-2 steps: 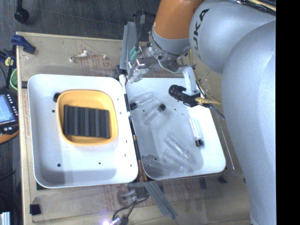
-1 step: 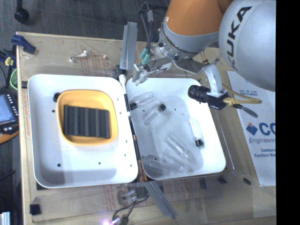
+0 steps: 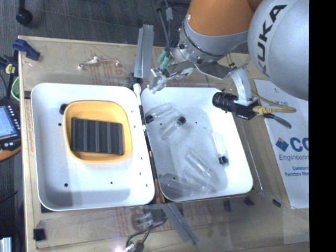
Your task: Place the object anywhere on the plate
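**Pincer over the far rim of the right bin, clear vials lying loose below**

You would have seen the grey arm [image 3: 262,30] with its orange band reaching in from the right, its pincer [image 3: 157,82] hanging above the far left corner of the right bin [image 3: 239,140], near the divide between the two bins; whether it was released or clenched I could not tell, and nothing showed plainly between its tips. The task's things, several clear plastic vials, lay in the right bin: one with a dark cap [image 3: 173,125] near the far left, one capped tube [image 3: 219,148] toward the right wall, and a cluster [image 3: 191,175] toward the near edge; they were transparent and hard to count. The left bin [image 3: 47,177] held the yellow plate [image 3: 97,130], and a black ribbed tray [image 3: 98,136] rested on that plate; both bins sat side by side on the wooden worktop [image 3: 79,54]; a white sheet with blue print [image 3: 291,151] lay to the right.
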Controlling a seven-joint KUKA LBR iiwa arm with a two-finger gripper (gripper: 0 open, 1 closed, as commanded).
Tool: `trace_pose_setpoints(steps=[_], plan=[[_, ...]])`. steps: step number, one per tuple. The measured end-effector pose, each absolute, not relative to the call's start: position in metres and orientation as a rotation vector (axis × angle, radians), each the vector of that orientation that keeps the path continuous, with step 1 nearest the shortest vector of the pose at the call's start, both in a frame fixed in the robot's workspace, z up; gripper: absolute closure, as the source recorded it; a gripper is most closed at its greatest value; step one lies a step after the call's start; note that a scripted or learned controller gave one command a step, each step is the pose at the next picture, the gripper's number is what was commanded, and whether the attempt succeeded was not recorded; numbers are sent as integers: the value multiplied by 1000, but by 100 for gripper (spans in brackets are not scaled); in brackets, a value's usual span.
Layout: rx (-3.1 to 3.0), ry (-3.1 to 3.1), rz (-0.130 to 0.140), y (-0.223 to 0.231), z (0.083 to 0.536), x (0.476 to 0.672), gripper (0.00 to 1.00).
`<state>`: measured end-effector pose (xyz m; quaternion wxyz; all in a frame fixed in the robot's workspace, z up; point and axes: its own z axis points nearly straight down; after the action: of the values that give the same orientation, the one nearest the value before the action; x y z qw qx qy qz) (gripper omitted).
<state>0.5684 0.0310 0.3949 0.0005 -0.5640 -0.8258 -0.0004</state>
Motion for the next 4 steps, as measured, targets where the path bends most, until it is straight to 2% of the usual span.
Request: trace_pose_setpoints(steps=[4], plan=[[-1724,-2620,-6,39,435,571,100]])
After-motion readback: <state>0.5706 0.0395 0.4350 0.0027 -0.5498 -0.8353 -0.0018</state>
